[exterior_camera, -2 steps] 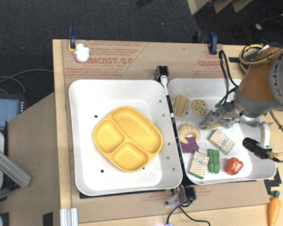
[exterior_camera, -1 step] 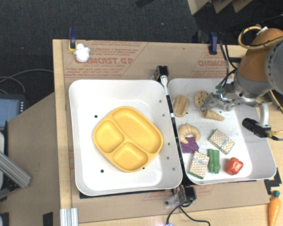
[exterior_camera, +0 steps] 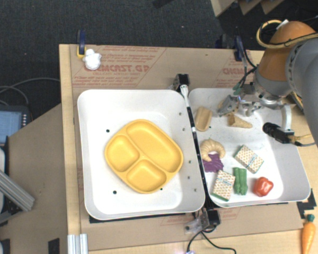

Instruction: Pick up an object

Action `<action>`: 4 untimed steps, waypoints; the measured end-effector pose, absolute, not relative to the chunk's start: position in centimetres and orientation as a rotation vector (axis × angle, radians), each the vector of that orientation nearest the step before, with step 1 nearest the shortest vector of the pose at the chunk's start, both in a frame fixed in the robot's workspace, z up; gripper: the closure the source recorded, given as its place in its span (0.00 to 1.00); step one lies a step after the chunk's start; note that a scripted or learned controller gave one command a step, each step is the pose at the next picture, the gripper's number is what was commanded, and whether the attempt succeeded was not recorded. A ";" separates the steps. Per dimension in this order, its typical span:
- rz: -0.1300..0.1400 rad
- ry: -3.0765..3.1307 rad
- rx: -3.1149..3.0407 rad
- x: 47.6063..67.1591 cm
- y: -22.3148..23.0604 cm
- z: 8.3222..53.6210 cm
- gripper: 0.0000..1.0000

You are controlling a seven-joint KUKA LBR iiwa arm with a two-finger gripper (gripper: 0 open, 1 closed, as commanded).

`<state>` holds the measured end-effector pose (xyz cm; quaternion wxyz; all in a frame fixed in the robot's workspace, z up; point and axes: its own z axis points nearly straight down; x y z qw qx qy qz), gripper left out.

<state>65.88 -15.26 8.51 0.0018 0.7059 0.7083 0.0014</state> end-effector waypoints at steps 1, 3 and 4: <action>0.004 2.219 2.213 65.9 -15.4 9.6 1.00; -0.007 2.218 2.230 61.2 -20.1 8.4 0.00; 0.005 2.224 2.211 66.4 -16.3 8.5 0.00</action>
